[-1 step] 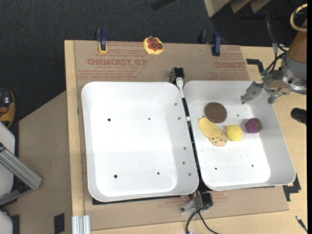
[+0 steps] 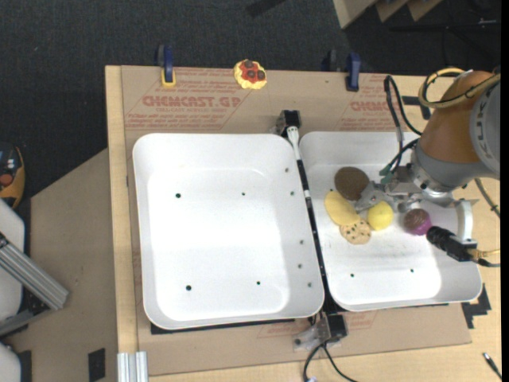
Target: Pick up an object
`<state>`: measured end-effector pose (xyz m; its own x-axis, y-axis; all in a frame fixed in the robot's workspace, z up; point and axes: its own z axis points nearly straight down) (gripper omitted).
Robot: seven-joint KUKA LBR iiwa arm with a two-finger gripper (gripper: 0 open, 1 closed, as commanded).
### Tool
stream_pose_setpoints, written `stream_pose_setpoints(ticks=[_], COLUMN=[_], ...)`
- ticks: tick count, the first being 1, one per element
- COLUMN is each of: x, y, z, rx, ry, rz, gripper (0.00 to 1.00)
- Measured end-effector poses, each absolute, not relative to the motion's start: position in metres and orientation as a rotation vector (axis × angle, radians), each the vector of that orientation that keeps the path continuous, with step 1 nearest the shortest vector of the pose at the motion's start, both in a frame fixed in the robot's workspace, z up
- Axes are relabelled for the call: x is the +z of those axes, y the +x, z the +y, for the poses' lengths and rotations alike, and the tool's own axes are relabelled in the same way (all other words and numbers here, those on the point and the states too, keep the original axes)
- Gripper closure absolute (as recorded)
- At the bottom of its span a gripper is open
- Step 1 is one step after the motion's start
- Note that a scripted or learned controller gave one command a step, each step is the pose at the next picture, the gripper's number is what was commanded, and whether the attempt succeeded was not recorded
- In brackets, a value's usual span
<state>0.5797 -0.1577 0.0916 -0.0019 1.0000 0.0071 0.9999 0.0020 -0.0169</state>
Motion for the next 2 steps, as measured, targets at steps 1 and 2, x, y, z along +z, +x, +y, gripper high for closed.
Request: stream_pose_setpoints(ticks=[1, 2], x=[0.104, 0.187], y=[0.583, 0.605], z=[-0.162, -0.086], rx=[0.008, -0.007], ry=[-2.217, -2.213], rz=[-2.216, -2.232], gripper=[1.0, 1.0])
